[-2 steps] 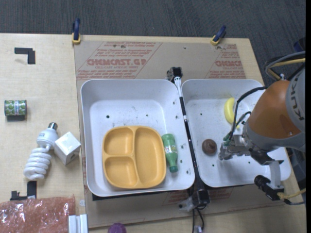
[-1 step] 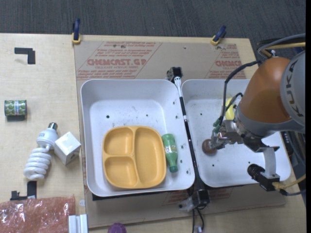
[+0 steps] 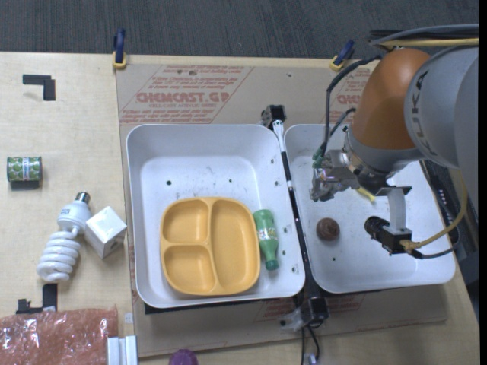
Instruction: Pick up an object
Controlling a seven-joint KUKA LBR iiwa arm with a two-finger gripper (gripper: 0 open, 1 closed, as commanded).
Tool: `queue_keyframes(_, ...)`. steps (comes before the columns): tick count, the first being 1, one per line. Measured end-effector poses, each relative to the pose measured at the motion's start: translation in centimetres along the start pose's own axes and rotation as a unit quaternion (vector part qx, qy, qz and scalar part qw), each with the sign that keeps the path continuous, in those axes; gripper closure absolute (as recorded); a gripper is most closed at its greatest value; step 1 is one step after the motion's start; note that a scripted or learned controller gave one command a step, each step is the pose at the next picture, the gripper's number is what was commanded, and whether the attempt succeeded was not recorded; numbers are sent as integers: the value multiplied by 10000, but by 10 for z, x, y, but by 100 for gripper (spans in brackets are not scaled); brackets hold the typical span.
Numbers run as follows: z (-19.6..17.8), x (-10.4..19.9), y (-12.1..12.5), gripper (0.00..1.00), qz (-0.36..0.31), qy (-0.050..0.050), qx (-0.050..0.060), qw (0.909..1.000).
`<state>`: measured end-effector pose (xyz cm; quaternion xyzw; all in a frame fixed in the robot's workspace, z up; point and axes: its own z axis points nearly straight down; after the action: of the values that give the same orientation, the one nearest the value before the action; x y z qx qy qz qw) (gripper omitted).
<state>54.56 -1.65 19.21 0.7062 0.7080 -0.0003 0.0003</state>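
A small round brown object (image 3: 328, 230) lies in the right bin (image 3: 380, 284), near its left wall. My gripper (image 3: 325, 184) hangs over the same bin, a little above and just behind the brown object, apart from it. The grey arm and its orange band cover the bin's back right part. In the left bin (image 3: 152, 147) a yellow divided plate (image 3: 209, 245) lies flat, with a green bottle (image 3: 266, 238) on its side along the plate's right edge.
A thin yellow sliver (image 3: 366, 195) shows under the wrist. A black fitting with a cable (image 3: 386, 235) hangs over the right bin. Left of the bins on the bench lie a spiral light bulb (image 3: 61, 243), a white cube (image 3: 106, 231), a green can (image 3: 24, 169) and a reddish bag (image 3: 57, 337).
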Motion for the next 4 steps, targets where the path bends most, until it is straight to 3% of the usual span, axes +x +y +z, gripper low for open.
queue_keyframes(1, 0, 0, 0, 0, 1, -1, -1, 10000)
queue_keyframes(2, 7, -79, 30, 0, 10, -3, -4, 10000)
queue_keyframes(3, 100, -101, 20, 0, 19, 3, 3, 10000)
queue_keyframes(4, 100, -95, -55, 0, 22, 5, 3, 10000)
